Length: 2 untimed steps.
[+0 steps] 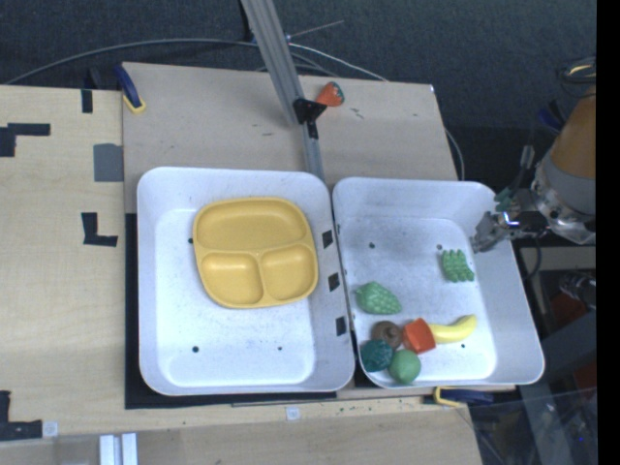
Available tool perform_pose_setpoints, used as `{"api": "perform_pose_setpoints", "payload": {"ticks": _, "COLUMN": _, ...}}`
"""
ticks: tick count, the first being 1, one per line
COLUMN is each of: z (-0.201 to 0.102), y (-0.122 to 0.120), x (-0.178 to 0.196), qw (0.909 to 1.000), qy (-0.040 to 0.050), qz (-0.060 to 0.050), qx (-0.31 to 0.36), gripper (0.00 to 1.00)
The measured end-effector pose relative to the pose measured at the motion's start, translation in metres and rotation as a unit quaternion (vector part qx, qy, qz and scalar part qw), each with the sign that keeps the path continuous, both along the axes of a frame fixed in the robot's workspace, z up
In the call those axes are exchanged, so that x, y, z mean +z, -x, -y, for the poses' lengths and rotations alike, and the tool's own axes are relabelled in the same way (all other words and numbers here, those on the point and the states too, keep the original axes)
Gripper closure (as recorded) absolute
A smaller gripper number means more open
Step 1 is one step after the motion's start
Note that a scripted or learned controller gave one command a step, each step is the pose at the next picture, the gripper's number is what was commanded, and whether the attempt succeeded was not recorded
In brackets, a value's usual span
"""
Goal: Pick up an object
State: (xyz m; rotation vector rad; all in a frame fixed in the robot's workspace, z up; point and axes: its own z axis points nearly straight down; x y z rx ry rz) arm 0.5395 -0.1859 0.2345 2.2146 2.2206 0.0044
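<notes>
The right bin [407, 201] holds several small toy foods. A green bumpy piece [455, 265] lies near its right wall. A pale green leafy piece [377, 298] sits mid-left. Along the front are a brown round piece [388, 333], an orange block [418, 336], a yellow banana [453, 329], a teal lump [377, 356] and a green ball [405, 366]. My gripper [490, 229] hangs over the right rim of that bin, above and right of the green bumpy piece. Nothing shows between its fingers.
The left bin [165, 260] carries a yellow divided plate [256, 251]. A grey pole [276, 46] with a black clamp and orange knob [331, 93] rises behind the bins. The arm's grey and orange body [576, 158] sits off the right edge.
</notes>
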Motion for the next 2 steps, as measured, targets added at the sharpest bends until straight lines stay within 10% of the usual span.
{"api": "perform_pose_setpoints", "payload": {"ticks": 2, "z": -0.052, "y": -0.002, "x": 0.052, "qw": 1.0000, "qy": -0.0017, "qz": -0.003, "qx": 0.002, "gripper": 1.00}}
